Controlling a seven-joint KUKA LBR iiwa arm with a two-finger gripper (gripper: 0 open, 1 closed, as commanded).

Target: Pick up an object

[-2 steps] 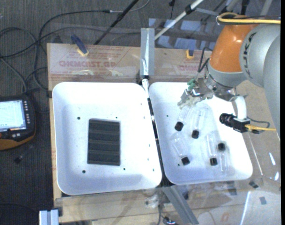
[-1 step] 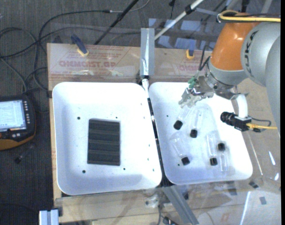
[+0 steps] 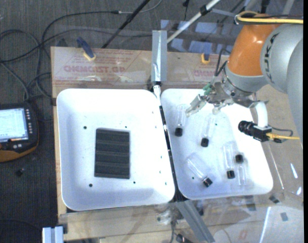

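Several clear vials with black caps lie in the right bin (image 3: 262, 184). One vial (image 3: 179, 119) is near the bin's left wall, another vial (image 3: 208, 130) lies in the middle, and a third vial (image 3: 198, 167) rests toward the front. More lie at the front right (image 3: 233, 162). A black ribbed block (image 3: 112, 153) sits in the left bin (image 3: 73, 110). My gripper (image 3: 205, 106) hangs over the back of the right bin, above and between the first two vials. Its fingers are spread open with nothing between them.
A metal divider post (image 3: 158, 59) stands at the back between the bins. A black fitting with a yellow cable (image 3: 255, 129) juts out over the right bin's right side. A handheld pendant (image 3: 12, 128) lies left of the bench.
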